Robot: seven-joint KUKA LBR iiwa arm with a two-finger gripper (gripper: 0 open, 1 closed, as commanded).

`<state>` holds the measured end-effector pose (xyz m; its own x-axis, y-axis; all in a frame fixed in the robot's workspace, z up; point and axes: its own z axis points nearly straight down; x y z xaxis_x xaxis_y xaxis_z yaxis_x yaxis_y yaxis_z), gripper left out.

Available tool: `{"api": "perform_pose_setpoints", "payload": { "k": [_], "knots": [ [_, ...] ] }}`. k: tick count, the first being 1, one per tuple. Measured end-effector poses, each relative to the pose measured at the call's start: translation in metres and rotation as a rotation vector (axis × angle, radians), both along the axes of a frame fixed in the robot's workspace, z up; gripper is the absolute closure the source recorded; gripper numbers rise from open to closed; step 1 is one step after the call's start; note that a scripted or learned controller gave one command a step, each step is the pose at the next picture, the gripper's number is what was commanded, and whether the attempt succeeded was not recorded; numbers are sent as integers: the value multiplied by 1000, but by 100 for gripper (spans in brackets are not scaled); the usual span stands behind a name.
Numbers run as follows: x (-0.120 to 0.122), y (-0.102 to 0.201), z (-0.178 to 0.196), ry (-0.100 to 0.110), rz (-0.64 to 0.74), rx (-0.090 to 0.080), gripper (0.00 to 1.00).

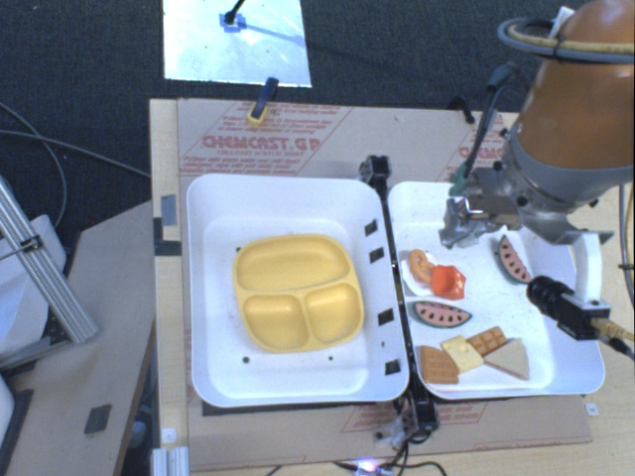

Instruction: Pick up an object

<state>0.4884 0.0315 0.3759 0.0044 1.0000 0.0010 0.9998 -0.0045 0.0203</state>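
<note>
Yellow divided tray (296, 292) in left bin (213, 365); toy foods, arm (575, 97) over right bin (585, 370).

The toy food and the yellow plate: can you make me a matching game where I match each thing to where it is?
Things:
1. yellow divided plate
2. red tomato piece
3. watermelon slice by the arm
4. cheese wedge

Places:
A. right bin, near its front edge
B. left bin, in the middle
C. right bin, beside the middle divider
D. right bin, toward its right side, just below the gripper

Pairs: 1-B, 2-C, 3-D, 4-A
</note>
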Motion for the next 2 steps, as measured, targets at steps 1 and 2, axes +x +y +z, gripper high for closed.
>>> {"api": "perform_pose_setpoints", "payload": {
  "k": [1, 2],
  "knots": [
    [-4, 48, -177, 34, 8, -1, 100],
    [0, 10, -51, 7, 6, 0, 100]
  ]
}}
